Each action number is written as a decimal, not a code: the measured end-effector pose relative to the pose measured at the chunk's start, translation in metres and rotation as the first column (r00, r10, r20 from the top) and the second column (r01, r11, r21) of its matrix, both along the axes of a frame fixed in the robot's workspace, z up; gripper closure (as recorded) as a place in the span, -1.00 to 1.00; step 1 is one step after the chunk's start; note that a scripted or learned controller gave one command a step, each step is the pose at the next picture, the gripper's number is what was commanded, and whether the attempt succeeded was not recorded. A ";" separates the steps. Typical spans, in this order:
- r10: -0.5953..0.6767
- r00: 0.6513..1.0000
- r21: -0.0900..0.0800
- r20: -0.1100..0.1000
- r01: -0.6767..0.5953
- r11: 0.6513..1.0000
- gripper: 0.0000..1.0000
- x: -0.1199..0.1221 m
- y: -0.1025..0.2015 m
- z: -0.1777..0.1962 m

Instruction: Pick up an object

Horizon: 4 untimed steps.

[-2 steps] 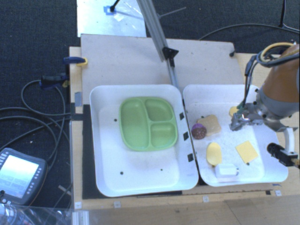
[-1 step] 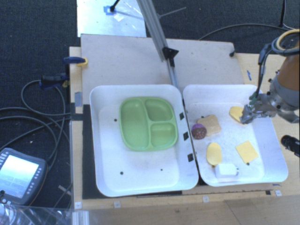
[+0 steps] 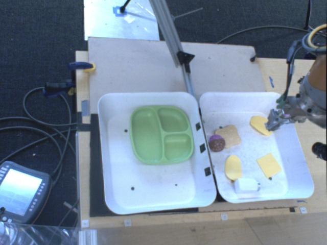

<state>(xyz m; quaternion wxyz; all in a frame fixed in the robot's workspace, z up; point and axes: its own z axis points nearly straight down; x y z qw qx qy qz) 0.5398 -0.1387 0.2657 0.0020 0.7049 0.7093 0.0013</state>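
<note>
My gripper sits at the yellow piece in the right bin; finger state indeterminate.

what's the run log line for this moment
gripper: right bin, at yellow piece | grasp: unconfirmed | green tray: left bin

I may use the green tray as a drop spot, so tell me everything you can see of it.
The green tray is a pale green divided plate, plastic by its look, squarish with rounded corners. It has three compartments: one long one along its left side and two smaller ones stacked on its right. It lies flat, slightly rotated, in the upper middle of the left bin, resting on the bin's floor. Nothing lies in it or touches it otherwise.
</note>
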 end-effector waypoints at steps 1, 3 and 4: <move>0.006 1.000 0.002 -0.001 -0.006 1.000 1.00 0.022 0.057 -0.004; 0.005 1.000 0.002 -0.003 -0.005 1.000 1.00 0.073 0.161 -0.030; 0.004 1.000 0.003 0.000 -0.004 1.000 1.00 0.102 0.198 -0.024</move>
